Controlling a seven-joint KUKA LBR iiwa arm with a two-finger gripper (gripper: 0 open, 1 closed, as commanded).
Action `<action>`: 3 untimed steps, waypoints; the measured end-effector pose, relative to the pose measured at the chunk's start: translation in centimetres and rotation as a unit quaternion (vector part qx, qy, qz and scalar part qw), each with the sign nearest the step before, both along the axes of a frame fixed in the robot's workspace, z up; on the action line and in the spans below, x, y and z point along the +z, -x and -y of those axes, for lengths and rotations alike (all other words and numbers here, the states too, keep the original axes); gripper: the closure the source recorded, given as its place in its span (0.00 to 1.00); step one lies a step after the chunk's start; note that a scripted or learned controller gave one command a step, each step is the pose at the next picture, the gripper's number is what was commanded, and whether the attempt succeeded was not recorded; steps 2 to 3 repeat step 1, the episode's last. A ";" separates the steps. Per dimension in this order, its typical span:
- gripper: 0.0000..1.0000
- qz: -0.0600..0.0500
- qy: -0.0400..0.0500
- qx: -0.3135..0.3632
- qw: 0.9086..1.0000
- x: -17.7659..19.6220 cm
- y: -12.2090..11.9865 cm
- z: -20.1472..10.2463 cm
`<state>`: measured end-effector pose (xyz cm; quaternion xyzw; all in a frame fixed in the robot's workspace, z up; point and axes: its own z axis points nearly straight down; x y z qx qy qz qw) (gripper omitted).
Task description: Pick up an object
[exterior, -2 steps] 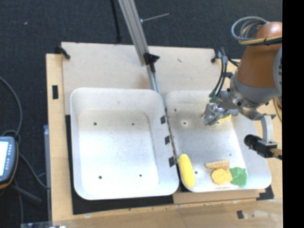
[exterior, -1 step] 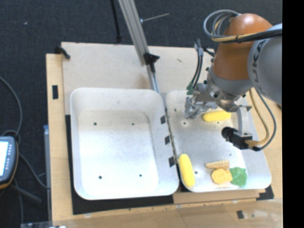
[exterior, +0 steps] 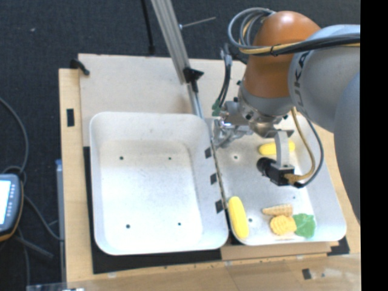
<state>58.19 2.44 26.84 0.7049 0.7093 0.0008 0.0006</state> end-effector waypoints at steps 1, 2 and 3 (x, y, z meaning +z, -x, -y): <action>1.00 0.000 0.000 0.000 1.000 0.3 -2.1 -4.8; 1.00 0.000 0.000 0.000 1.000 0.3 -2.1 -4.8; 1.00 0.000 0.000 0.000 1.000 0.3 -2.1 -4.8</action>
